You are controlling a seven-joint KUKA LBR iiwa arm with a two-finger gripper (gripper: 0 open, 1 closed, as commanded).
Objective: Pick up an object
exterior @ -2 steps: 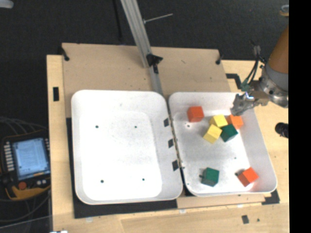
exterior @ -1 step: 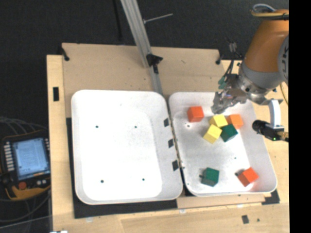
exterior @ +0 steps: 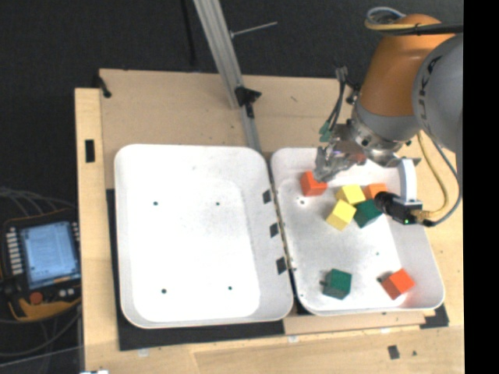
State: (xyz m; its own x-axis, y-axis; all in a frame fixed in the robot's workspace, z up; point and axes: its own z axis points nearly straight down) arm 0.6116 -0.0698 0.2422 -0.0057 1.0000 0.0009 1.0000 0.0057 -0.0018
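The right bin (exterior: pixel 366 287) holds several small blocks. An orange block (exterior: pixel 313 184) lies near its far left corner. My gripper (exterior: pixel 333 164) hangs just above and to the right of that block, close to it. Two yellow blocks (exterior: pixel 346 205) sit in the middle, touching a dark green block (exterior: pixel 366 213), with an orange block (exterior: pixel 376 189) behind them. Another green block (exterior: pixel 337 284) and an orange-red block (exterior: pixel 397 283) lie near the front rim.
The left bin (exterior: pixel 191 232) stands beside the right one. A slanted metal post (exterior: pixel 224 53) rises behind the bins. A tablet-like pendant (exterior: pixel 43 259) lies off the bench at the left. A black cable part (exterior: pixel 398 207) hangs over the right bin.
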